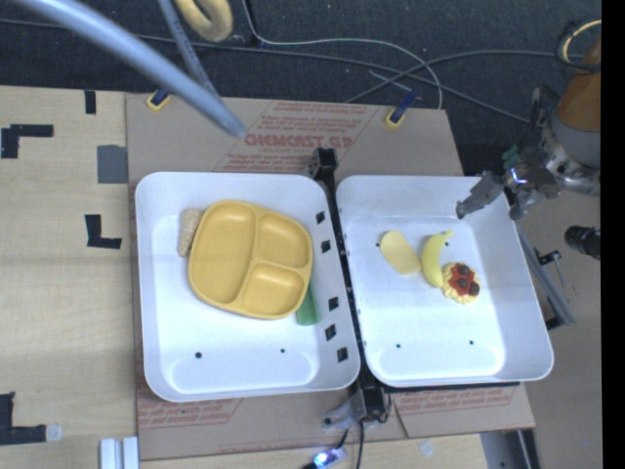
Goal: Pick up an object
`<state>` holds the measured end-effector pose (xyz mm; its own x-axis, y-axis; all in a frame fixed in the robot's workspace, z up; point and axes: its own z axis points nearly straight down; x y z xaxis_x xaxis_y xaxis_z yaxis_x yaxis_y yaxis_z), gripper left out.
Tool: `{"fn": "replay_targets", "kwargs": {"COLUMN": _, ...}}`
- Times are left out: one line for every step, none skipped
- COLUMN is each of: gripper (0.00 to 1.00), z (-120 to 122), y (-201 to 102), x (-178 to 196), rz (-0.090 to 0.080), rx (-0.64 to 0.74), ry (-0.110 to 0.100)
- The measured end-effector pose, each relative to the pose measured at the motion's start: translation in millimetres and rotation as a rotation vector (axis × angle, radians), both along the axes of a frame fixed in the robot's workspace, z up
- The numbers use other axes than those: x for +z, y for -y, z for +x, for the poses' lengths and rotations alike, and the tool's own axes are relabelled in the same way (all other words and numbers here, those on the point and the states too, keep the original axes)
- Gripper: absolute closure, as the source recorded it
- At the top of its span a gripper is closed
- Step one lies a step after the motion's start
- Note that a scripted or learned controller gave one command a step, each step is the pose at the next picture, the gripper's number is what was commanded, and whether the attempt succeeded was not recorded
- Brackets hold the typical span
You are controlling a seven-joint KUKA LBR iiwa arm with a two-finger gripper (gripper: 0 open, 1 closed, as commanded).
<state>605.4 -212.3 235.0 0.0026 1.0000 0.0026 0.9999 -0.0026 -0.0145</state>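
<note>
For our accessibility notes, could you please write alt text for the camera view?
Two shallow white bins sit side by side on a bench: the left bin holds a yellow divided plate, the right bin a toy banana, a pale yellow slice and a small pizza-like toy. The arm's end effector hovers over the right bin's upper right corner.

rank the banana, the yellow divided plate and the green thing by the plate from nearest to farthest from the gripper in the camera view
The gripper hangs over the right bin's upper right corner.
1. Banana: right bin, just below and left of the gripper.
2. Green thing: left bin, at the plate's lower right edge.
3. Yellow divided plate: middle of the left bin, farthest by its centre.
</note>
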Motion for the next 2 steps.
{"fn": "replay_targets", "kwargs": {"gripper": 0.00, "z": 3, "y": -1, "x": 9, "rz": -0.003, "rx": 0.004, "ry": 0.013}}
{"fn": "replay_targets", "kwargs": {"gripper": 0.00, "z": -2, "y": 4, "x": -37, "rz": -0.003, "rx": 0.003, "ry": 0.010}}
